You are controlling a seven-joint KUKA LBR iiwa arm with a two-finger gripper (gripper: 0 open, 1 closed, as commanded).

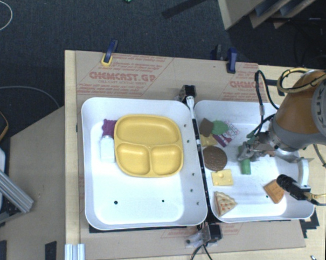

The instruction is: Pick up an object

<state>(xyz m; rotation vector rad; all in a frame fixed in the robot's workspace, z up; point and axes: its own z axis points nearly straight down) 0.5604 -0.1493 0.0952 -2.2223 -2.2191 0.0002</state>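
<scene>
The right bin holds several toy foods. My gripper hangs low over the middle of that bin, just above a small green block; whether it touches the block I cannot tell. Left of it lie a round brown cookie, a yellow cheese square and a triangular sandwich piece. An orange-brown piece lies near the bin's front right. A green leaf piece, a brown piece and a purple piece sit at the back left.
The left bin carries a yellow divided plate, with a purple object and a white object against its left side. The grey arm with its orange band and cables covers the right bin's far right.
</scene>
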